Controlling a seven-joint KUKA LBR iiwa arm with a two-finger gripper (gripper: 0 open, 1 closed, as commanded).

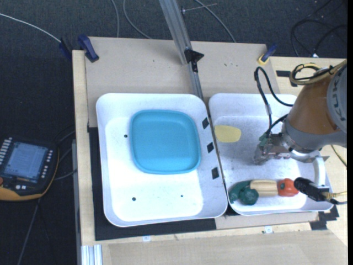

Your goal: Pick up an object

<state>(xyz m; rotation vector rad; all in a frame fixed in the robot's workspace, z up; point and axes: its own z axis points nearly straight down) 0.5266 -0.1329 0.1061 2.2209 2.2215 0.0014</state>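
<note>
My gripper (267, 151) is low in the right bin (242, 108), over its bare middle floor. A flat yellow piece (227, 133) lies to its left, near the bin's left wall. Along the bin's front edge lie a green lump (243, 194), a tan cylinder (263, 188) and a small red thing (286, 187), in a row from left to right. All three lie nearer the camera than the gripper and apart from it. Nothing is visibly held.
The left bin (110, 148) holds a square blue plate (165, 141). A metal pole (179, 24) slants in from the top and ends between the bins. Blue clamps (87, 47) sit at the bench's back corners. A handheld control panel (25, 164) lies on the floor at left.
</note>
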